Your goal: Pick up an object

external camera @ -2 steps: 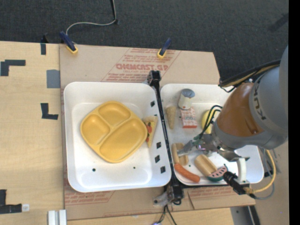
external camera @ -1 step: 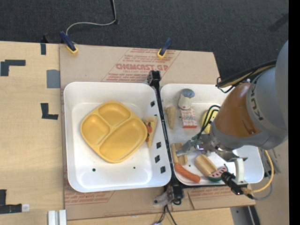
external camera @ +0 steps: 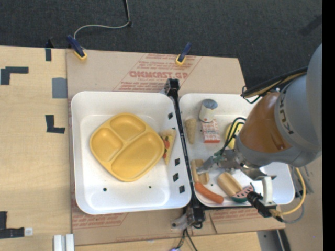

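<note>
My gripper hangs low over the middle of the right bin, at the end of the grey and orange arm that covers that bin's right half. Just below it lie a tan bread roll, a red sausage and a small tan piece by the divider. A pink and green ring-shaped toy sits by the roll. Further back are a grey can, a cone, a red and white carton and a yellow banana, partly under the arm.
The left bin holds a yellow divided plate and a small wedge of toy food against the black divider. Cables run along the arm at the front right. Two clamps pin the cardboard at the back.
</note>
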Controlling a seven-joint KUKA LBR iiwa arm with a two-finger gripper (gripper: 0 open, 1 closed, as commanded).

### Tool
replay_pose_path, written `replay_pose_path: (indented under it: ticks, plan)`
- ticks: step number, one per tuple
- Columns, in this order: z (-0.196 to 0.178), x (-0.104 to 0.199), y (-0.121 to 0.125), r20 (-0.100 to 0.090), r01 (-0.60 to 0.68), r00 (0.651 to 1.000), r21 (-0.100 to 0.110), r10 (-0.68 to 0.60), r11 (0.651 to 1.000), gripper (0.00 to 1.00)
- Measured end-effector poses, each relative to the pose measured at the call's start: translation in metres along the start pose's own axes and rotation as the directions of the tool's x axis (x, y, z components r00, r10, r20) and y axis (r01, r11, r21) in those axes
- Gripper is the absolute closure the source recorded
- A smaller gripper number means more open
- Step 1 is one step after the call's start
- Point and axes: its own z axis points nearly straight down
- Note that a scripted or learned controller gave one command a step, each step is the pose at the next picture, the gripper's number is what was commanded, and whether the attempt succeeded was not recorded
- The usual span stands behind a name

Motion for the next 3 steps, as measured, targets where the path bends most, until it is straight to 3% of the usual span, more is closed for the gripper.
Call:
replay_pose_path:
  ticks: [3]
  plan:
    - [0.0,0.0009,-0.0006,0.001,0.0,1.0,-0.002,0.0,1.0,0.0]
